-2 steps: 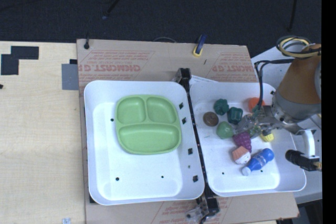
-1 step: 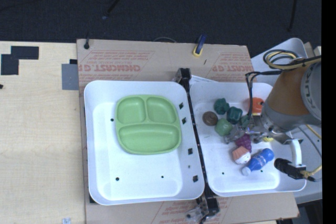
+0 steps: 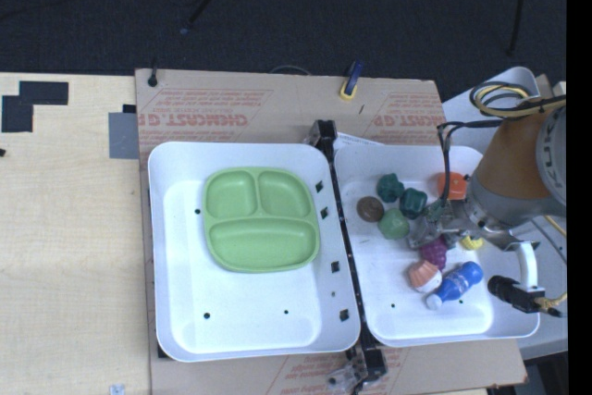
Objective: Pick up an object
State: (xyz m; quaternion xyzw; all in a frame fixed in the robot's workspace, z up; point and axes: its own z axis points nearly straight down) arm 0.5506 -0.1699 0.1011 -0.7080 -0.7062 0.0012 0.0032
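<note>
Jaws (image 3: pixel 442 227) low in the right bin (image 3: pixel 388 314) among small toys — spread or pressed together, cannot tell. Just beside: purple piece (image 3: pixel 433 252). Blue bottle (image 3: pixel 457 282) lying flat, long axis slanting upper-right to lower-left. Green divided plate (image 3: pixel 260 219) in left bin (image 3: pixel 176 291).

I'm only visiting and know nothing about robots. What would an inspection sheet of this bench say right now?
Surface: two white bins side by side on cardboard.
Job's things: small toys in the right bin, among them a blue bottle, a brown ball and a green ball.
Clutter: green divided plate in the left bin.
Grippers: gripper low over the toys; grasp unclear.
Cables: yellow and black loops on the arm.
Surroundings: dark floor, blue-yellow clamp.
</note>
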